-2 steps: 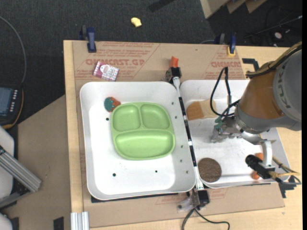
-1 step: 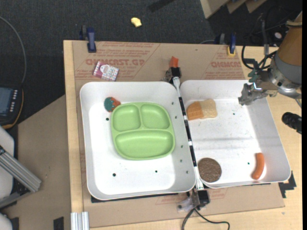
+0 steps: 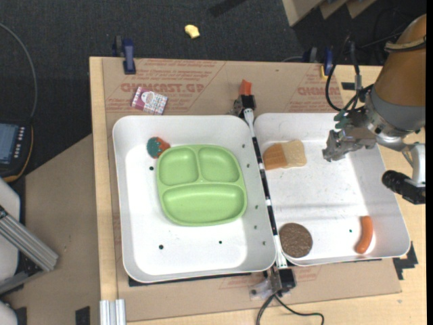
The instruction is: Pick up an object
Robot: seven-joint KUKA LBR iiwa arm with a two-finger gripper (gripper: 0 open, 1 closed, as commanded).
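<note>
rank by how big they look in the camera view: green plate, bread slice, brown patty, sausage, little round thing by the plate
1. green plate
2. bread slice
3. brown patty, close to the bread, so that order is unsure
4. sausage
5. little round thing, about as small as the sausage

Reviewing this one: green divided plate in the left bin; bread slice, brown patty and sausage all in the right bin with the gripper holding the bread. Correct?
Not quite. In the camera view the gripper sits apart from the bread slice. The rest stands.

small printed packet (image 3: pixel 149 100) on cardboard (image 3: pixel 203 80), yellow scrap (image 3: pixel 192 30) on dark floor (image 3: pixel 61 19)
</note>
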